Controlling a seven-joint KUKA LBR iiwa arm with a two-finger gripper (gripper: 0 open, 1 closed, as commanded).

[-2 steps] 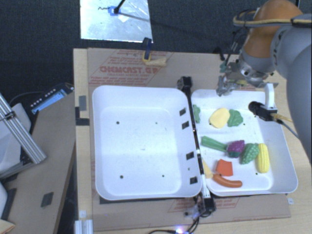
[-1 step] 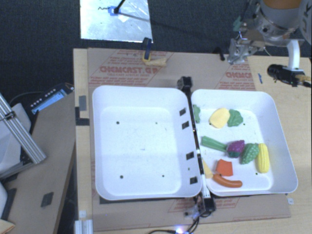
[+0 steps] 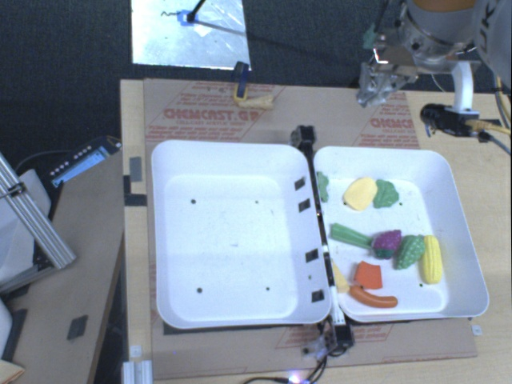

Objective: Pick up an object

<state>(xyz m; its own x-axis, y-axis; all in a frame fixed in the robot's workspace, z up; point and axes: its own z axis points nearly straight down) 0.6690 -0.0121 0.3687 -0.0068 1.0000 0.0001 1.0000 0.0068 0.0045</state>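
Camera view looks down on the counter (image 3: 208, 106), where the gripper (image 3: 382, 86) hangs above the cardboard sheet just beyond the far rim of the right bin (image 3: 460, 214), well clear of everything in it. Whether it is spread or pressed together cannot be told; nothing shows between its tips.

All the toy foods lie in that right bin, below and nearer the camera than the gripper. Closest to it sit a yellow piece (image 3: 360, 193) touching a green leafy piece (image 3: 386, 194), with a small green bit (image 3: 322, 186) against the bin's left wall. Farther off lie a green stalk (image 3: 349, 235), a purple piece (image 3: 387, 242), a green knobbly piece (image 3: 411, 250) and a corn cob (image 3: 431, 259), packed side by side. Farthest from the gripper are an orange block (image 3: 368, 275) and a red-orange sausage (image 3: 373, 298).

The left bin (image 3: 232, 230) lies off to the gripper's left.
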